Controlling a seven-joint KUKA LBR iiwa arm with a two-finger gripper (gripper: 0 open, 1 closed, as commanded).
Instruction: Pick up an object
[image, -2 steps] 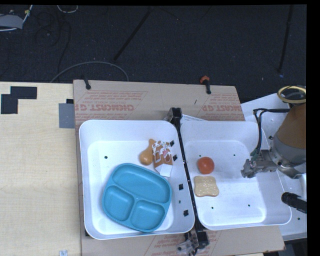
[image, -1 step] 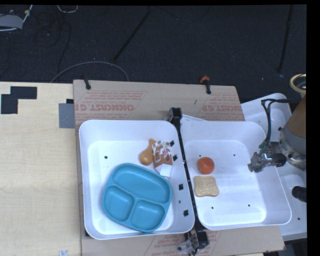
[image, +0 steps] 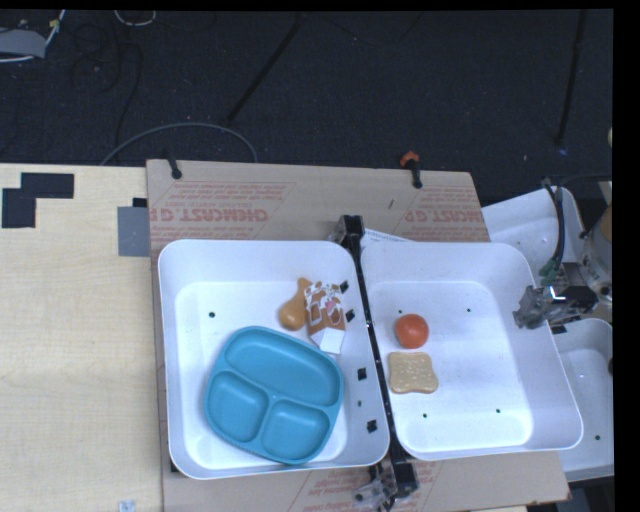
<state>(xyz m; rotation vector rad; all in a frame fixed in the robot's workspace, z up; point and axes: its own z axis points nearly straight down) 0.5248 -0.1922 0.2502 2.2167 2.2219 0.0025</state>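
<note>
— What's in the two bins?

— The left bin (image: 180, 330), in the lower middle of the frame, holds a blue divided plate (image: 272, 394) with three compartments, lying flat toward its lower edge. Just above the plate sits a small orange-brown toy (image: 292, 310), touching a red-and-white patterned packet (image: 325, 307), and a white scrap pokes out beneath the packet, against the plate's upper right rim.

— And the right bin (image: 500, 420)?

— Two things, both near its left wall: a round red-orange tomato-like ball (image: 411, 330), and just below it, close but apart, a tan slice of toast (image: 412, 373). Either could be picked; both rest on the bin floor.

— Where's the pincer?

— The gripper (image: 540, 305) sits at the right edge of the frame, over the right bin's right rim, well apart from the ball and toast. It's a small grey cluster with cables above it. I cannot tell whether it is apart or together, and nothing visible sits in it
</note>
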